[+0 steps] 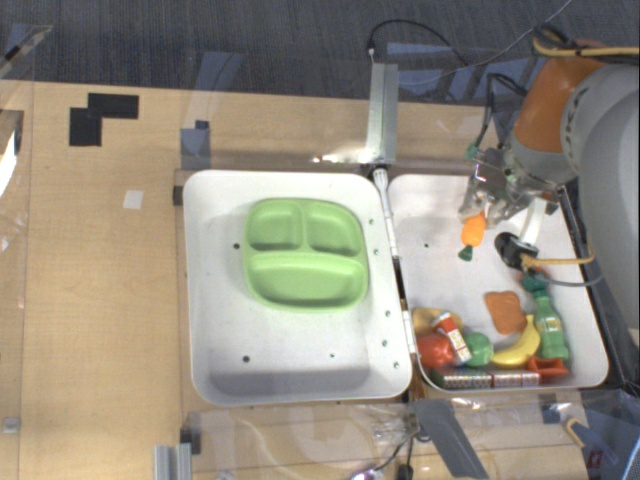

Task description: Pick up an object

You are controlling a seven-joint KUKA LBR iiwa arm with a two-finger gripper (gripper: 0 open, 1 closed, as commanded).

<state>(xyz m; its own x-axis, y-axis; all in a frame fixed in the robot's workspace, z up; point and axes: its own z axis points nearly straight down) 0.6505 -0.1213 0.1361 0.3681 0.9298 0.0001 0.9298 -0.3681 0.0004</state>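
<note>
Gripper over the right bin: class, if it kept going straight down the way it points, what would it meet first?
Most likely the toy carrot just below the gripper, then the right bin floor; depth is unclear from this slanted view.

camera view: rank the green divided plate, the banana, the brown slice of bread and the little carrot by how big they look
1. green divided plate, by far the largest
2. banana
3. brown bread slice, close to the banana in area, so that order is unsure
4. carrot, smallest, just under the gripper
</note>
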